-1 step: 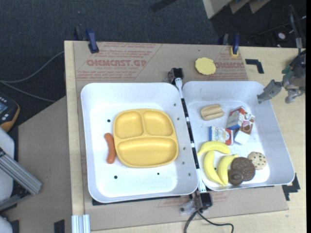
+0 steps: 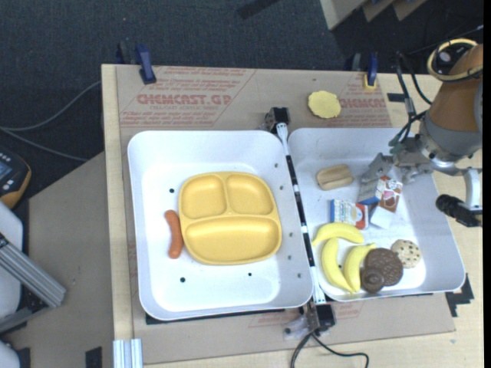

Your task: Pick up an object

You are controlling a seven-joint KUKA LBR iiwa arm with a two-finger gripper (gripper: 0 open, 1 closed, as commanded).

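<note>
The right bin [image 2: 453, 244] holds a tan bread roll [image 2: 334, 177], a blue and white carton [image 2: 347, 211], a red and white carton [image 2: 389, 199], a bunch of bananas [image 2: 339, 253], a dark chocolate donut [image 2: 381, 268] and a chocolate chip cookie [image 2: 406, 252]. My gripper [image 2: 383, 173] hangs low over the middle of this bin, just above the red and white carton and to the right of the bread roll. Nothing is visibly held in it.
The left bin [image 2: 146, 205] carries a yellow divided plate [image 2: 229, 217] with a sausage [image 2: 174, 233] lying beside it on its left. A yellow round piece [image 2: 324, 104] lies on the bench behind the right bin. Blue clamps [image 2: 143, 61] stand at the back edge.
</note>
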